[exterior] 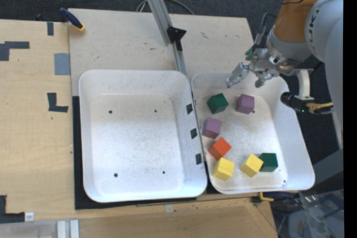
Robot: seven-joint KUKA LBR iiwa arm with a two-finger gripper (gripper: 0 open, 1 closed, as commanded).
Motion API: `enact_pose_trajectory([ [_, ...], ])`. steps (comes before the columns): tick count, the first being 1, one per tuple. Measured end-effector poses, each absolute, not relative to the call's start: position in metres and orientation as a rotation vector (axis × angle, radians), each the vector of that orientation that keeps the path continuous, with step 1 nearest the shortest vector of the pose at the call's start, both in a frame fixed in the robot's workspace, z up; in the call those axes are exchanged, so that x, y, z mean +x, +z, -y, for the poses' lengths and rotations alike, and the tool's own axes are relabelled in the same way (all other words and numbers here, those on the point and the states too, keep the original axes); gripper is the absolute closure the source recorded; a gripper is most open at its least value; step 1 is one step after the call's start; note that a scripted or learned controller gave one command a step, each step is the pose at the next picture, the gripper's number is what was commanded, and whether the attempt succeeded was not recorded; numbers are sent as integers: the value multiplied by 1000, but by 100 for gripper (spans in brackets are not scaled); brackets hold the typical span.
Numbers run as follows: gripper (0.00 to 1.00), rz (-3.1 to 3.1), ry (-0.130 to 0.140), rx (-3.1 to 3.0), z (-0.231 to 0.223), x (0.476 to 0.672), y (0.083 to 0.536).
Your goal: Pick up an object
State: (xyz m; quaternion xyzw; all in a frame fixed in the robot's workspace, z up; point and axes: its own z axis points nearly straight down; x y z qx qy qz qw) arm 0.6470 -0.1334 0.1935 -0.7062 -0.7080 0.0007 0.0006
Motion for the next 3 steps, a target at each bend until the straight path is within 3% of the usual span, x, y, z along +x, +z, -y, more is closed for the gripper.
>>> enact_pose_trajectory([
  [1, 100, 2226, 3, -2216, 133, 647, 204],
  [2, 0, 2226, 5, -2216, 133, 647, 203],
  [3, 0, 2219, 9, -2212, 88, 638, 95],
])
